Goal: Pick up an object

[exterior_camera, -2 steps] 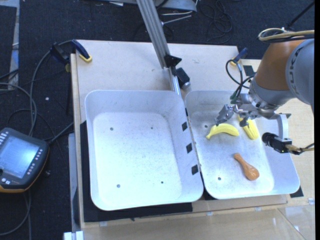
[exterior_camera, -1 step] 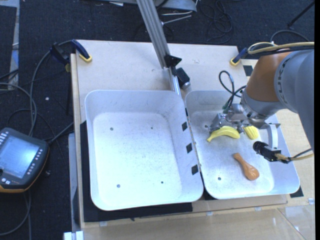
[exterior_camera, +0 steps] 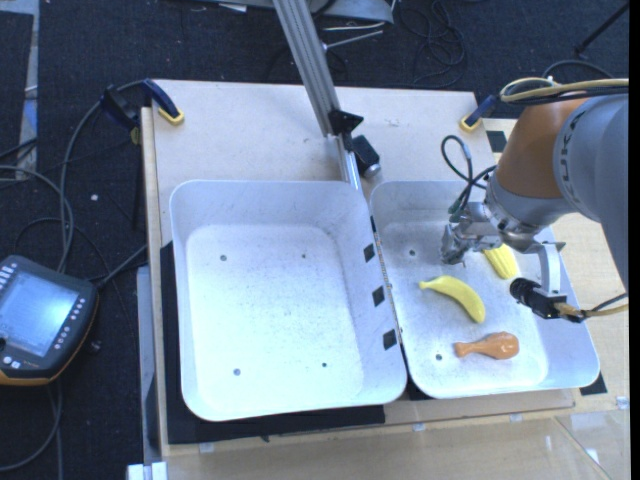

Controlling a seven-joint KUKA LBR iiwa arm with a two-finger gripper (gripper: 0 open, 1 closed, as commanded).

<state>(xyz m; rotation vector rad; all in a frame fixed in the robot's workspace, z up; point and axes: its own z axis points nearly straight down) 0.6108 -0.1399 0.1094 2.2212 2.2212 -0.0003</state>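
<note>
currently | right bin: banana, long axis slanting upper-left to lower-right | jaws: low over bin, just up-view of banana, grip state cannot tell | also: yellow piece beside wrist, orange drumstick toy nearer camera

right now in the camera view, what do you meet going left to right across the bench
left bin → right bin → banana → drumstick; the end effector overlaps the banana's span, so it is left out
</note>
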